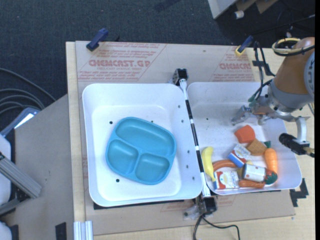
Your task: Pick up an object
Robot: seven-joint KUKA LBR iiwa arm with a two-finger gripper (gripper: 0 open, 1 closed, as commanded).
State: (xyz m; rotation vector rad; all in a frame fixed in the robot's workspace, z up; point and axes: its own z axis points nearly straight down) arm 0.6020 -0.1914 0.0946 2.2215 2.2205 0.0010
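We see the gripper [243, 115] spread open and empty above the right bin [210, 96]; toy food [245, 134] untouched, pick not started.

Two white bins side by side on cardboard-covered bench [125, 59]. Left bin [95, 134] holds blue divided plate [141, 150]. Right bin [210, 99] has toy food heaped at near end: orange block [245, 133], banana [207, 161], carrot [271, 160], small cartons. Gripper [246, 113] low over right bin, above the orange block, nothing between fingers
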